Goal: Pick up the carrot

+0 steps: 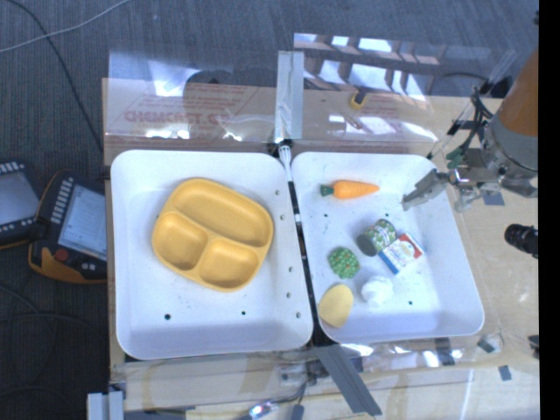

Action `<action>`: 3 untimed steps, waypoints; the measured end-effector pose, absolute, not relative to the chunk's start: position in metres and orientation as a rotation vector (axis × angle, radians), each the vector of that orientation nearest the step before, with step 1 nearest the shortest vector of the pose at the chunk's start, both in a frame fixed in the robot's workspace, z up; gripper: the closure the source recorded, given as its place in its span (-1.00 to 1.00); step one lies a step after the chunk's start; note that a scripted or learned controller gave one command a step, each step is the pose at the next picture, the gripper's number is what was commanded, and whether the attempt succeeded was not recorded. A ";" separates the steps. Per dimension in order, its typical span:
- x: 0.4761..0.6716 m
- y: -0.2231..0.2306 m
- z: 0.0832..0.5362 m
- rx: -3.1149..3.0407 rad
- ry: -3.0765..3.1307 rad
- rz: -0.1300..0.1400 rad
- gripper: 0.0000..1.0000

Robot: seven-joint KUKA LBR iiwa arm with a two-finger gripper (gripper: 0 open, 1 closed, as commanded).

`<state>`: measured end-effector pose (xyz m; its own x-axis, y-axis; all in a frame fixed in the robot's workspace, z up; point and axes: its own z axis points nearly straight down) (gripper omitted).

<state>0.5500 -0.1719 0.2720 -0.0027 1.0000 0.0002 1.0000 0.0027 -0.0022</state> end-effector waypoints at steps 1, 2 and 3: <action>0.617 -0.212 0.231 -2.094 -2.343 0.006 -1.00; 0.575 -0.194 0.138 -1.854 -2.538 -0.001 -1.00; 0.661 -0.176 0.146 -1.796 -2.580 -0.001 -1.00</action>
<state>0.6608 -0.1759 0.1459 -0.3473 0.9378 -0.0010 0.9378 0.3473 0.0011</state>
